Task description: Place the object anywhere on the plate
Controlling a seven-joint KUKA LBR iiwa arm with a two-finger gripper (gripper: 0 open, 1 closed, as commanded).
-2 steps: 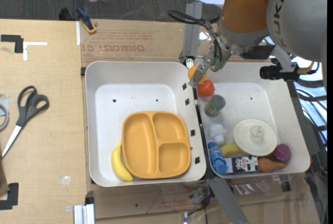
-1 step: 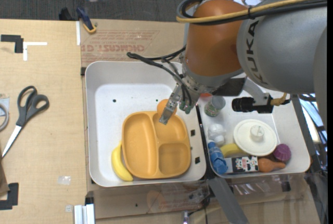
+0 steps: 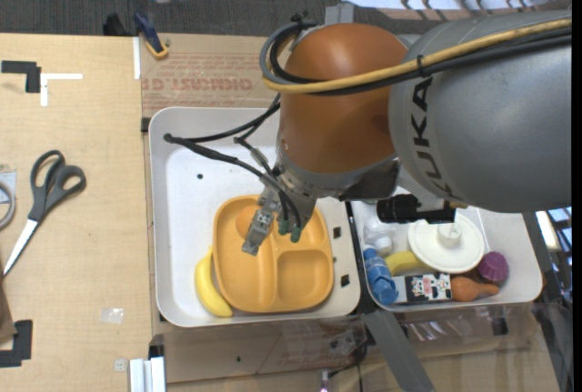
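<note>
The arm [image 3: 400, 108], grey with an orange dome, fills the upper right and hides most of what sits behind the jaws [image 3: 273, 231]. The worktop [image 3: 64, 290] spreads far to the left of the jaws and carries scissors [image 3: 45, 190], well apart from the job. The left bin [image 3: 173, 226] lies under and around the jaws; the right bin [image 3: 523, 290] sits on their right and holds a white lid-like disc [image 3: 446, 240], a blue bottle [image 3: 377, 276], a purple item [image 3: 494, 267] and an orange-brown item [image 3: 468, 288], all crowded together. The plate [image 3: 273, 267], a yellow-orange divided tray, lies directly beneath the jaws. A banana [image 3: 209, 290] lies just left of and below the jaws, against the plate's outer rim, apparently on the bin floor rather than on the plate. A small grey-green piece hangs at the fingertips over the plate's upper left compartment; whether it is the object or part of the fingers is not clear, and I cannot tell how far the jaws are parted or whether they grip anything. Risks: if the jaws are bare, a release drops nothing and the try fails. If the banana is the object, it is not yet on the plate. A descent near the divider could tip or shove the plate. Loose cables [image 3: 218, 154] near the jaws may snag.
</note>
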